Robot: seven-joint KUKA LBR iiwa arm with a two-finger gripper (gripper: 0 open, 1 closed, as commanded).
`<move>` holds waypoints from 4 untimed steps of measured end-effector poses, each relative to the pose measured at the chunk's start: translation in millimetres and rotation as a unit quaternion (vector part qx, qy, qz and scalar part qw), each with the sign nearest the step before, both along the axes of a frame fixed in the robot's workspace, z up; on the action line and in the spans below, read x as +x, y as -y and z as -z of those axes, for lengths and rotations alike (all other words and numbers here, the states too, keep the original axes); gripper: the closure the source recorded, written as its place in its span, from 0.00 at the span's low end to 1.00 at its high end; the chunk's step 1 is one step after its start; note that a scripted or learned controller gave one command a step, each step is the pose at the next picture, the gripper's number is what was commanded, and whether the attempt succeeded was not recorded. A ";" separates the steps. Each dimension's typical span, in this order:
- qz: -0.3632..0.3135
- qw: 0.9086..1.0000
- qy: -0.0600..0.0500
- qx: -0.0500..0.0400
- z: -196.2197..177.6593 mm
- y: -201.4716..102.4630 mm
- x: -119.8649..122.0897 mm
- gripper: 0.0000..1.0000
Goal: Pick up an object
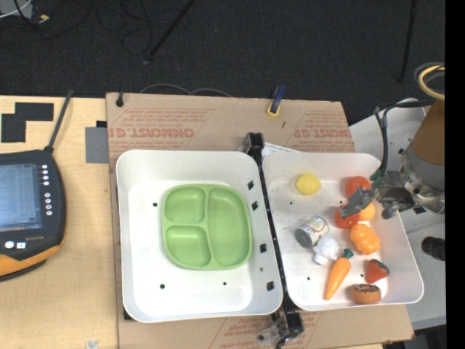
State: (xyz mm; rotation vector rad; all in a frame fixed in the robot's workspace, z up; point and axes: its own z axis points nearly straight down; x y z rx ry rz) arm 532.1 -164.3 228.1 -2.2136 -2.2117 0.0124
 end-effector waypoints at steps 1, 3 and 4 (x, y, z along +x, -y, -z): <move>-0.001 1.000 0.005 -0.001 -6.1 0.3 2.1 0.00; -0.002 1.000 0.002 0.000 109.1 -10.3 -7.6 0.00; -0.002 1.000 0.004 0.000 142.7 -13.7 -7.6 0.00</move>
